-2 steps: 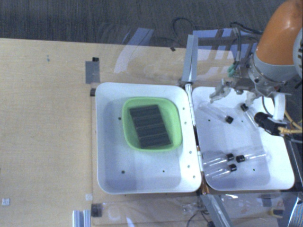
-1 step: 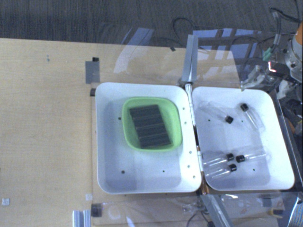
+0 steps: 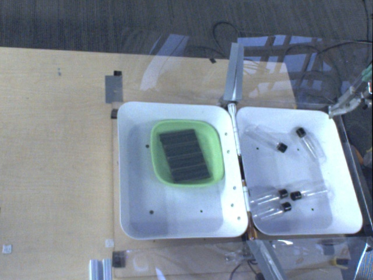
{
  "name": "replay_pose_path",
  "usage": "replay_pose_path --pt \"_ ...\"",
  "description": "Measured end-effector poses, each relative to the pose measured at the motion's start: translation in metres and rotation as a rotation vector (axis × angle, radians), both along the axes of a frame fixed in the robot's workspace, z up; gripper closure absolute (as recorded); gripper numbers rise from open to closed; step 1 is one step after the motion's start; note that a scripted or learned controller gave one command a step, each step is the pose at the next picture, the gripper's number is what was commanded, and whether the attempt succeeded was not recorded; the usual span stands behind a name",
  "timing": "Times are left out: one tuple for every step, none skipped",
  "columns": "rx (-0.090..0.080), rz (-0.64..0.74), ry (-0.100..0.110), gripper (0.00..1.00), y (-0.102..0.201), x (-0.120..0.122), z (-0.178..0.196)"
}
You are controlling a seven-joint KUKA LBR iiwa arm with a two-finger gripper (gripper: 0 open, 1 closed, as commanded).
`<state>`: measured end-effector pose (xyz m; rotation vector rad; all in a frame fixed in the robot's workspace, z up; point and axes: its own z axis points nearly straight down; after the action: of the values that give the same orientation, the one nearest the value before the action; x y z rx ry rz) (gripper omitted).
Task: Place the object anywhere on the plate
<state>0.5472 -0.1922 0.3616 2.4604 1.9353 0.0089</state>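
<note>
Where the object lies: a dark, ribbed, rectangular object [image 3: 184,155] lies flat inside the green plate [image 3: 217,151], slightly turned against the plate's edges and covering most of its floor.
Plate: square with rounded corners and a raised rim, it sits in the upper middle of the left bin [image 3: 175,217], nearer the far wall than the near one.
Left bin: shallow and white; bare floor shows around the plate, most of it on the near side.
Right bin: the second white bin [image 3: 329,217] stands just beside the left one, their inner walls touching or nearly so.
Tubes: several clear tubes with black caps lie in the right bin. Two are in its far half [image 3: 281,147] [image 3: 301,132], and a cluster of three is in its near half [image 3: 289,198].
Gripper: a pale part that looks like the gripper [image 3: 349,102] reaches in at the right edge, above the far right corner of the right bin and well apart from the plate. Whether it is released or clenched I cannot tell, and nothing is seen in it.
Table: the light wooden table [image 3: 52,156] carries both bins, and a small grey bracket [image 3: 114,87] lies just beyond the left bin's far left corner.
Behind the bins: a grey metal strip [image 3: 234,74] runs away from the seam between the bins toward dark carpeted floor [image 3: 116,10].
</note>
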Motion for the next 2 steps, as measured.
replay_pose_path --pt "-0.001 0.155 0.001 0.0 -0.001 -0.048 0.024" --pt "0.002 0.173 0.006 0.0 0.005 -0.058 -0.041"
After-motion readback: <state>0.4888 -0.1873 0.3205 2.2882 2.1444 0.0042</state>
